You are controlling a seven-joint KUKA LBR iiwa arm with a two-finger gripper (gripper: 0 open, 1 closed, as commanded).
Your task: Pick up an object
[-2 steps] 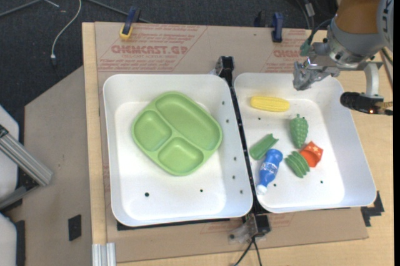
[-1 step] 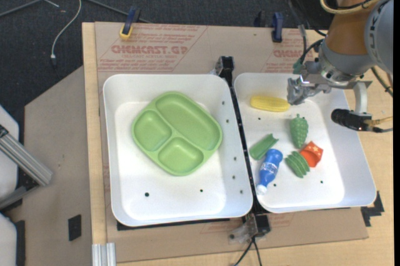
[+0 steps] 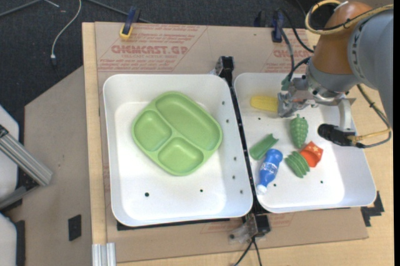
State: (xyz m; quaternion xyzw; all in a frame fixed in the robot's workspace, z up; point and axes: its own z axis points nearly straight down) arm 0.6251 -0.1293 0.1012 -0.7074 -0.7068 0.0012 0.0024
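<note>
Nearest the cam: cardboard sheet (image 3: 156, 233) under both bins, w/ a cable clip at its front edge betw. the bins. On it, L bin (image 3: 119, 196) holds a green divided plate (image 3: 177, 132), three compartments, lying flat and a bit rotated, approx. mid-bin.

R bin (image 3: 337, 190) has the loose items. Front-most is a blue bottle (image 3: 269, 170) w/ white cap, lying on its side near the bin's L wall, cap end toward the front. Just above it, touching or nearly so, a flat green piece (image 3: 262, 146). To the R of the bottle, a small dark-green ribbed item (image 3: 297, 164), and touching that, an orange-red block (image 3: 311, 153). Above those, a green bumpy item (image 3: 299, 128), roughly upright in the view. Yellow item (image 3: 264, 103) lies at the bin's back-L part.

Gripper (image 3: 289, 103) is down in the back part of the R bin, grey arm w/ orange band coming in from the R. Yellow item sits just L of the claw, its R end right at the claw tips; contact can't be confirmed. Green bumpy item lies just below-R of the claw, close but apart as far as visible. Whether the claw is open or closed: can't tell, metal parts blur together there. Nothing visibly clamped.

A black part w/ a yellow cable (image 3: 337, 133) hangs off the wrist over the bin's R side.
</note>
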